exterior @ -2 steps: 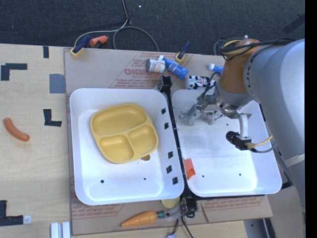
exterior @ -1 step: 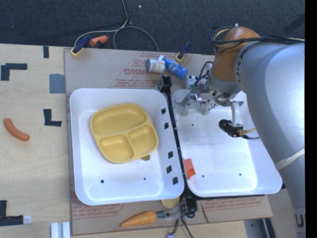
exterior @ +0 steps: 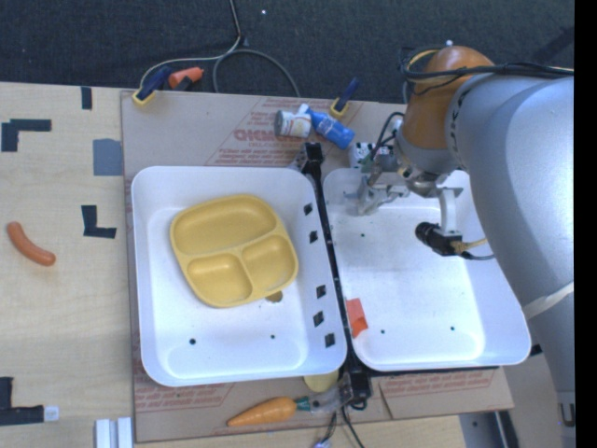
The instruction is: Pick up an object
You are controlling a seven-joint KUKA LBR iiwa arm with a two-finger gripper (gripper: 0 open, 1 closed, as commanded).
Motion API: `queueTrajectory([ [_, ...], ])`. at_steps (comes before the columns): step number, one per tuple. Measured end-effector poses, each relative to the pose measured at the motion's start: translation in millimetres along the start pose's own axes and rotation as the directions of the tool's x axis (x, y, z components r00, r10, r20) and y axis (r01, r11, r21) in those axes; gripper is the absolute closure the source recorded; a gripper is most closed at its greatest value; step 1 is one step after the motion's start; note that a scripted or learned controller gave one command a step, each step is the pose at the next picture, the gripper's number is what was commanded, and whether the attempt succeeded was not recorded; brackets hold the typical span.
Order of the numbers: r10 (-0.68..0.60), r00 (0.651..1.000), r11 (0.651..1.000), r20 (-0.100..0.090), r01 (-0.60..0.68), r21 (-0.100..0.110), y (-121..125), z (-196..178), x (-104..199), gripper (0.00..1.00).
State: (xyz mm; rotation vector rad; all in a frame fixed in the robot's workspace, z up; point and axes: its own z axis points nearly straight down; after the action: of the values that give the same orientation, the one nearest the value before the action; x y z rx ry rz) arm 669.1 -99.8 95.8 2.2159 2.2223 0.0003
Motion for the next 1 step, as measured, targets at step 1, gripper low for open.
queueTrajectory([
  [1, -0.005, 1.000, 1.000, -0.005, 0.005, 0.000, -56.7, -93.6, 96.8, 1.00],
])
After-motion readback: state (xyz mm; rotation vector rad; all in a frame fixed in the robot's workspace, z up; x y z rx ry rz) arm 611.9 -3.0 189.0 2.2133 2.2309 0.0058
